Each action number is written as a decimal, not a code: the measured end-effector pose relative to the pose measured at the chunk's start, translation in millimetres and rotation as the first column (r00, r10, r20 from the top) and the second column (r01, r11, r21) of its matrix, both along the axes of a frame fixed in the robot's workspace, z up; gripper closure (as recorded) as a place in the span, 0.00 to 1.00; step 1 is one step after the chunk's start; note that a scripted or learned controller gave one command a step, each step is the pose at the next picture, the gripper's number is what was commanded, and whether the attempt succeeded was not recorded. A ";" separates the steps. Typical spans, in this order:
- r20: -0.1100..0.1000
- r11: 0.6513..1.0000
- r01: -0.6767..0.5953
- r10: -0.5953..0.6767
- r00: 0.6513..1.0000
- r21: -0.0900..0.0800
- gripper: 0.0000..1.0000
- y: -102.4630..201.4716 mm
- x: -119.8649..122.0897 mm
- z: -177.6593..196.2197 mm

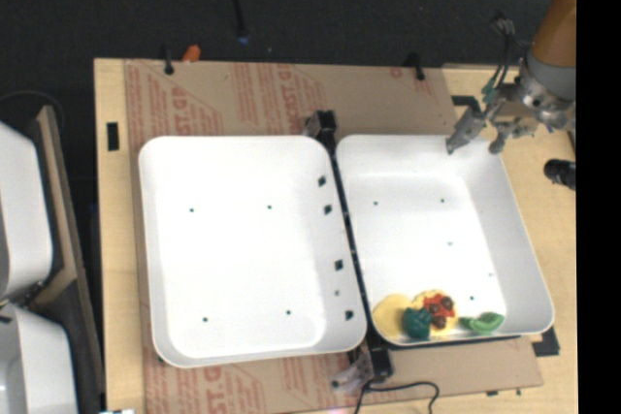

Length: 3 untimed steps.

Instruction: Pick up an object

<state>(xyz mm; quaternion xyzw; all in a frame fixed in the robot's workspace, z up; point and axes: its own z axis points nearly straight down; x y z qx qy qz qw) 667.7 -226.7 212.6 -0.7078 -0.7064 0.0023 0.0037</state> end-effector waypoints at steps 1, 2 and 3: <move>0.010 1.000 -0.002 0.002 1.000 -0.002 0.00 0.3 2.0 6.2; 0.005 1.000 -0.002 0.002 1.000 -0.001 0.00 -1.1 5.0 -55.6; 0.007 1.000 -0.003 0.003 1.000 0.000 0.00 -0.3 4.8 -107.2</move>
